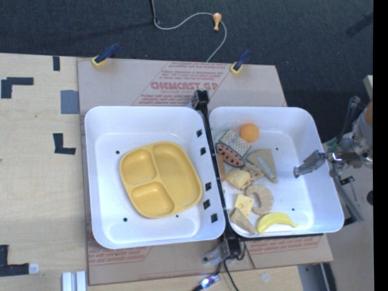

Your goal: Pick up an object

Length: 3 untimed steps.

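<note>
Dark carpet is surrounding the table (36, 120), which is carrying two white bins side by side. Camera view: the left bin (97, 132) is holding a yellow divided plate (160, 179); the right bin (297, 123) is holding an orange ball (249, 132), a banana (276, 222) and other toy foods crowded along its left side. My hand (309, 164) is hovering over this bin's right part, gripping nothing; how far it is opening, I cannot tell.
</note>
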Motion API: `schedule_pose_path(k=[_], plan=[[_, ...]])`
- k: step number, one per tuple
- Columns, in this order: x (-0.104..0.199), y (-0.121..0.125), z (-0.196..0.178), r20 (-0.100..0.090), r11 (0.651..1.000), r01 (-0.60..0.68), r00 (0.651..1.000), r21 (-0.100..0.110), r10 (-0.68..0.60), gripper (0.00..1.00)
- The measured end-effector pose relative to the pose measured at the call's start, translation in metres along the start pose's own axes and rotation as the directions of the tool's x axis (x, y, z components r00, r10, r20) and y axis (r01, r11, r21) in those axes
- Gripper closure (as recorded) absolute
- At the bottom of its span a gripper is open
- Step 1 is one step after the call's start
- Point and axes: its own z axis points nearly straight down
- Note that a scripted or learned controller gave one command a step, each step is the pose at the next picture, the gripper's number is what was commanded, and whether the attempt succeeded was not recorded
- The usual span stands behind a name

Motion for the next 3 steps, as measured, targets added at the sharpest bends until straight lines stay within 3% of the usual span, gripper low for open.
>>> schedule_pose_path(k=[1,3], plan=[[0.0,0.003,-0.007,0.004,1.0,0.004,1.0,-0.012,-0.004,0.0],[0.005,0.006,0.084,0.002,1.0,0.005,1.0,-0.007,-0.005,0.0]])
